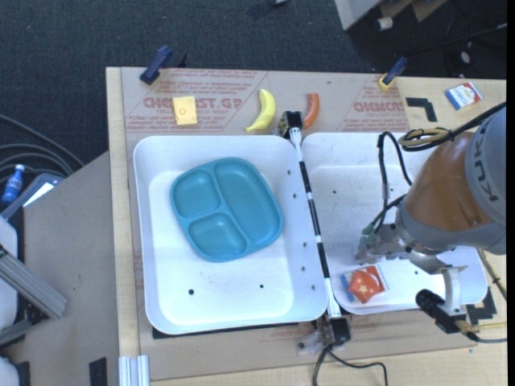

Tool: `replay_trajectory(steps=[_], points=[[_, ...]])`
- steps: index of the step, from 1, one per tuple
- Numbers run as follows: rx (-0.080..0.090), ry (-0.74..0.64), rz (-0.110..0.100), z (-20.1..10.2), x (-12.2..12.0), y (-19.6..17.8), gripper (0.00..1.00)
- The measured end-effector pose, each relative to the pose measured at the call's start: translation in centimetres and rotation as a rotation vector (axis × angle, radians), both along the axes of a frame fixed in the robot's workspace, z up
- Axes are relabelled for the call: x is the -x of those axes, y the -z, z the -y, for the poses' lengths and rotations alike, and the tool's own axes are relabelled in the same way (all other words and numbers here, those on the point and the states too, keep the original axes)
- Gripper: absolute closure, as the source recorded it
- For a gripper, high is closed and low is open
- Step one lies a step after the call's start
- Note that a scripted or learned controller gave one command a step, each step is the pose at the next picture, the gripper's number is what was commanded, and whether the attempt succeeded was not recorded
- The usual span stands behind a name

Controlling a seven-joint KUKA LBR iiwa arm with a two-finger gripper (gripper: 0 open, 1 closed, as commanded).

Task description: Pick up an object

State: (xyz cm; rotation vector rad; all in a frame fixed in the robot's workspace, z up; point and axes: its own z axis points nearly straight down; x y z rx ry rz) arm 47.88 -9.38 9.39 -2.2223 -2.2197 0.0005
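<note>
While the arm (pixel 451 195) hangs over the right bin (pixel 338 163), the thing to watch is the small red packet (pixel 366 284) lying flat near that bin's front edge, close to the divider between the two bins. The pincer (pixel 372 248) sits just behind it, a touch farther from us, so the packet lies toward the near rim from the pincer, almost directly in front of it. They look close but apart, and nothing is held. Whether the pincer is open or closed, I cannot tell; the wrist hides it. I'd judge the coming move to be a short shift toward the front rim and then down, and the risk is the bin's wall crowding that corner. The packet looks roughly square, slightly skewed, so no clear long axis to line up on.

Across the divider, the left bin (pixel 161 240) holds a blue sectioned plate (pixel 226 207), well apart from the arm. Farthest back on the worktop (pixel 209 95), a banana (pixel 262 111) and an orange piece (pixel 311 109) lie beyond the bins.
</note>
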Motion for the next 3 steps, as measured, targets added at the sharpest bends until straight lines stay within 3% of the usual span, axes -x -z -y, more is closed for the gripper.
replay_trajectory(steps=[1, 2, 3], points=[[0.0, 0.0, 0.0, 0.0, 0.0, 0.01, 0.0], [0.0, 0.0, 0.0, -0.03, 0.0, -0.95, 1.0], [0.0, 0.0, 0.0, -0.03, 0.0, -0.95, 0.0]])
